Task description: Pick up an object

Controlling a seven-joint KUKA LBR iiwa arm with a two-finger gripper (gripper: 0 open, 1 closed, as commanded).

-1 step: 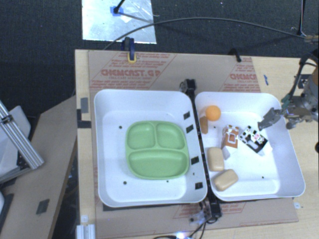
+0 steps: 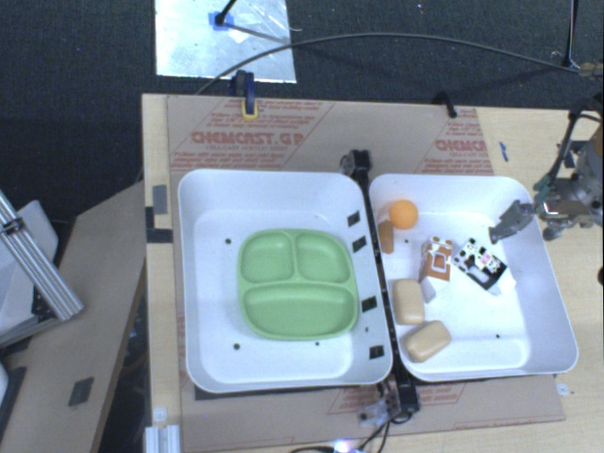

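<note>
Two white bins sit side by side on a cardboard-covered bench.
Left bin point(image 2: 203, 281) holds one green divided plate point(image 2: 298, 284); right bin point(image 2: 538, 347) holds one orange ball point(image 2: 403, 214), two tan blocks point(image 2: 409, 301), perhaps three other small items. Gripper point(image 2: 512, 219) hovers at its right rim; grip state unclear.

The scene is evenly and fairly brightly lit from above. The two white bins point(image 2: 274, 206) are rendered close to overexposed, and soft shadows are cast along their inner walls. Glare is seen on the shiny sheet point(image 2: 224, 26) at the top, against a dark floor. The picture is slightly soft and grainy overall, and the tool point(image 2: 512, 219) at the right is mildly blurred.
</note>
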